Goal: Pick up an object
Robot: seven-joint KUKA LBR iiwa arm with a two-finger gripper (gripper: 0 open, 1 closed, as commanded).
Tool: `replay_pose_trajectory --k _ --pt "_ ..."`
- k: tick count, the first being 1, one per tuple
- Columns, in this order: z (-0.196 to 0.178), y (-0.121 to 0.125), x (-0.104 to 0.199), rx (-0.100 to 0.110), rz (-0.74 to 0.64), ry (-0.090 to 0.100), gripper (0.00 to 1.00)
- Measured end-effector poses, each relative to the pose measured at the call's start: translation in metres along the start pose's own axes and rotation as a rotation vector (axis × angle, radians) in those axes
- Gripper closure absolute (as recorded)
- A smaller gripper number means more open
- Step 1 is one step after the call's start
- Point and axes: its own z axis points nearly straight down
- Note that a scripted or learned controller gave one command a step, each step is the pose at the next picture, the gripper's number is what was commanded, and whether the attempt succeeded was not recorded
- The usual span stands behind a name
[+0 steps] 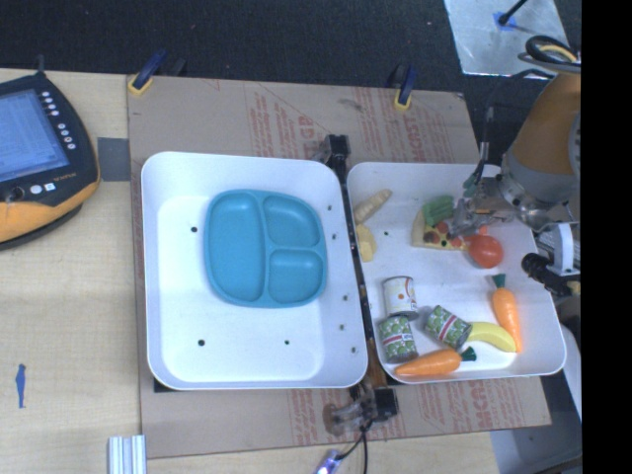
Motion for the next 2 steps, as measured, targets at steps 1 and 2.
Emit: replay_pose_trajectory --k 1,2 --pt "0.000 0.000 0.000 0.000 0.000 0.000 0.00" --pt "0.023 0.031 0.034 0.006 -0.001 0.006 0.00"
